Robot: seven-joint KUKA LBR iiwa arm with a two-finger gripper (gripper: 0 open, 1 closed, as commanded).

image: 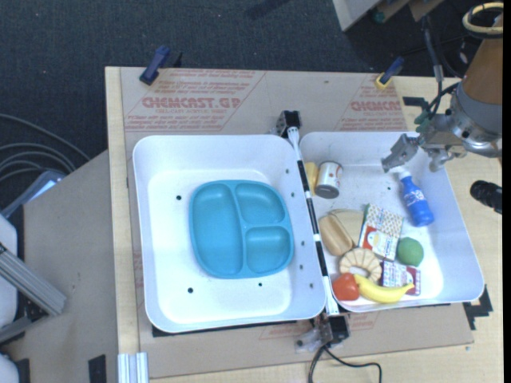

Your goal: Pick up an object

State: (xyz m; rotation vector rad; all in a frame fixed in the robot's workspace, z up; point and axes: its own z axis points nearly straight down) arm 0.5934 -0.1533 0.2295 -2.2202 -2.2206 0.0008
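Two bins sit on the bench (120, 214): the left bin (160, 166) holds a blue plate (241, 228); the right bin (459, 246) holds a can (327, 179), banana (382, 290) and blue bottle (414, 199), just beneath the released, empty gripper (417, 155).

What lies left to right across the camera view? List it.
Blue sectioned plate in the left bin → small can → bread roll → snack packet → blue bottle, with the gripper just above it at the right bin.
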